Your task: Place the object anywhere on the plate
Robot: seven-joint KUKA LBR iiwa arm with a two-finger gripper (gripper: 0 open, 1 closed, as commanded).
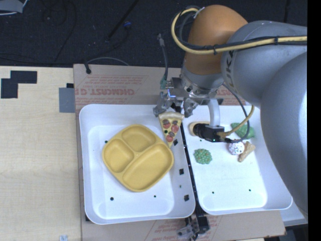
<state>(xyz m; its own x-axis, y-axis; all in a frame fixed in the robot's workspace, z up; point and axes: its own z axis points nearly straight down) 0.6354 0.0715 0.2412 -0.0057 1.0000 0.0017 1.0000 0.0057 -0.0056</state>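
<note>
The two-finger gripper (172,109) pinches a toy pizza slice (170,126) beside the yellow three-compartment plastic plate (138,157) in the left shallow white bin (95,119).

You see a dark floor (75,19) with cables (125,21) across the top, and a pale wooden bench (35,159) at left.

We see a pale wooden counter (35,149) with a brown cardboard sheet (120,87) lying on its right part. On that sheet sit two white bins, left (95,185) and right (241,190), touching side by side.
</note>
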